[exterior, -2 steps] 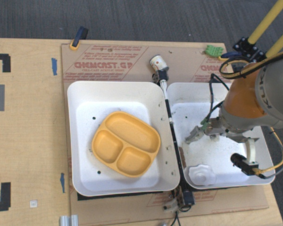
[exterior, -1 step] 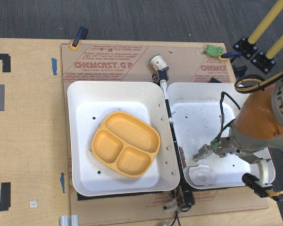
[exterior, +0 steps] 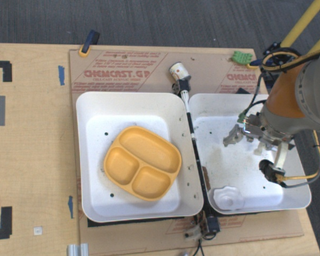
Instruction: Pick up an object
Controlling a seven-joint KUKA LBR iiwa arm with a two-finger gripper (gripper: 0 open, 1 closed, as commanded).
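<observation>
Hovering over the right bin (exterior: 304,193), gripper (exterior: 244,137) reaching in from the right, low above the bin floor. Not showing whether the claw is spread or closed; cannot tell, and nothing visibly caught in it. Lying in the left bin (exterior: 90,111), a yellow divided plate (exterior: 143,162), well apart from the arm. Sitting at the near edge of the right bin, a small white lid-like object (exterior: 226,198).
</observation>
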